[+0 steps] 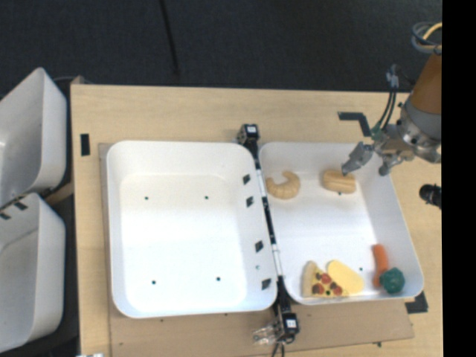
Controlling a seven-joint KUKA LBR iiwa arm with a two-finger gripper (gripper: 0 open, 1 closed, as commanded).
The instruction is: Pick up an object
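Your gripper hovers spread apart beside the bun.
The small tan oval bread bun lies at the far side of the right white bin.

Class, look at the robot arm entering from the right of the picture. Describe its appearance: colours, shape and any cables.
The arm has an orange band above a grey metal wrist. Thin cables loop beside it, one pale coil near the top and darker ones down its side. The gripper is grey, with two slim fingers angled downward. No markings are readable.
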